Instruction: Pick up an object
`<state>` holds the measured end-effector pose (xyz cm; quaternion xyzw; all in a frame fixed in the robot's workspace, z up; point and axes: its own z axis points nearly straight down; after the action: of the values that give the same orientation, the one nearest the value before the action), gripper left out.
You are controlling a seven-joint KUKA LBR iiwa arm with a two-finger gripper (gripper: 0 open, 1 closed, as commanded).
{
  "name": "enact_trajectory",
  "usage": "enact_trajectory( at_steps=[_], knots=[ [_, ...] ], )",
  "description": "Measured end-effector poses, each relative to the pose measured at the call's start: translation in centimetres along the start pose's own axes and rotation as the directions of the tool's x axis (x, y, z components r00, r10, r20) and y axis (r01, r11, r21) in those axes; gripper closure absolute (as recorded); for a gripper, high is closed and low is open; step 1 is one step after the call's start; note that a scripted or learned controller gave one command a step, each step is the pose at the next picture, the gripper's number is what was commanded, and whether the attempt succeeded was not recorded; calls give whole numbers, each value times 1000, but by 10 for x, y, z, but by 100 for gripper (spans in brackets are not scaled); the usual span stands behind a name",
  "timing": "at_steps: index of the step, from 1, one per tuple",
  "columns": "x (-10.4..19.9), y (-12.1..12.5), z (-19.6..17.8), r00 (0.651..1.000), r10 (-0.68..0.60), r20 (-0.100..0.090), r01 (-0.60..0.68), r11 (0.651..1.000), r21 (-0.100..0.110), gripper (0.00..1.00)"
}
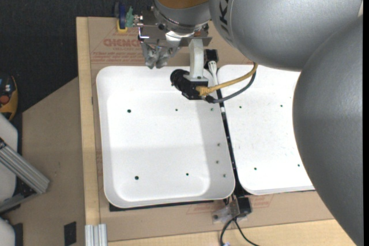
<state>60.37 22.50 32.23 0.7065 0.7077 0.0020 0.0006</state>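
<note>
Brown board carries two white bins side by side, the left bin point(161, 135) bare but for small dark dots, the right bin point(265, 135) partly under the grey arm point(288, 20). Reaching in from the right, the arm hangs its gripper point(157, 57) over the left bin's far rim, likely poised to search or lift away. Whether it is open or closed I cannot tell. No object to pick is visible between them or in either bin.
</note>
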Motion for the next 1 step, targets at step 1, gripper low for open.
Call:
enact_trajectory(
  at_steps=[1],
  knots=[
    [-20, -14, -26, 1000, 3, 1, -3, 1000, 0, 100]
  ],
)
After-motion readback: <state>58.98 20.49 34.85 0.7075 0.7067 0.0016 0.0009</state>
